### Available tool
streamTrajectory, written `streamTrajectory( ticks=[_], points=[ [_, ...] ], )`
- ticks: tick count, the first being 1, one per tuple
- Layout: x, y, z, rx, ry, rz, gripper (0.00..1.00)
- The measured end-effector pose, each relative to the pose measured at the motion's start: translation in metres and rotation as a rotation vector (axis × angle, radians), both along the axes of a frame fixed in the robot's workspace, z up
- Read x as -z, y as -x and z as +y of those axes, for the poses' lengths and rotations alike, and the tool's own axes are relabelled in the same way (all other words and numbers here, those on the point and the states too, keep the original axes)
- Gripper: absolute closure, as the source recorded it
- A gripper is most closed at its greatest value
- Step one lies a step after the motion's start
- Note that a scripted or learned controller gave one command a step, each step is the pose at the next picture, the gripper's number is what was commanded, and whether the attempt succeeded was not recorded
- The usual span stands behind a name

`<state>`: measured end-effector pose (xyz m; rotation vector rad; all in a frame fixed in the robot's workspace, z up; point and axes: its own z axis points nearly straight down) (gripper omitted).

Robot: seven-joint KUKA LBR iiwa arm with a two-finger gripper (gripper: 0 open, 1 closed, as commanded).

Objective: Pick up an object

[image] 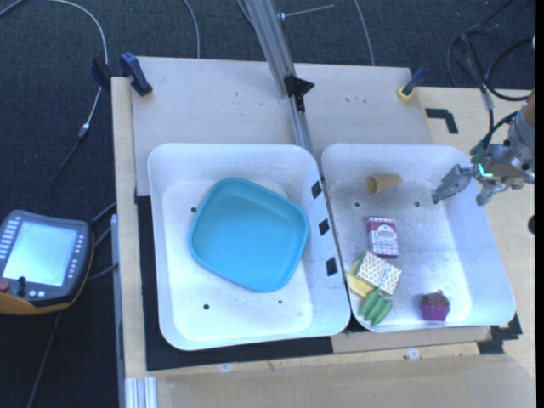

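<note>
My gripper (470, 191) hangs over the right edge of the right bin (476, 253), its two fingers spread open with nothing between them. In that bin lie a tan cone (383, 184) near the back, a red carton (382, 235) in the middle, and a patterned cracker packet (378, 272) in front of the carton. A yellow piece (359, 285) and a green pod (376, 307) sit at the front left, and a purple cupcake-like toy (434, 305) at the front. The gripper is to the right of the cone and apart from every object.
The left bin (170, 228) holds a light blue square plate (248, 234). A metal pole (270, 36) slants down from the back to the seam between the bins. A teach pendant (41, 260) lies off the bench at the left.
</note>
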<state>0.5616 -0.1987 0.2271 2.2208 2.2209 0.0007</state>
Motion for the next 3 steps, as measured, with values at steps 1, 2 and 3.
streamTrajectory(
  ticks=[1, 2, 3],
  points=[
    [0.0, 0.0, 0.0, 0.0, 0.0, 0.0, 0.0],
    [0.043, 0.003, -0.003, 0.0, -0.001, 0.004, 0.0],
    [0.085, 0.006, -0.006, 0.0, -0.001, 0.004, 0.0]
  ],
)
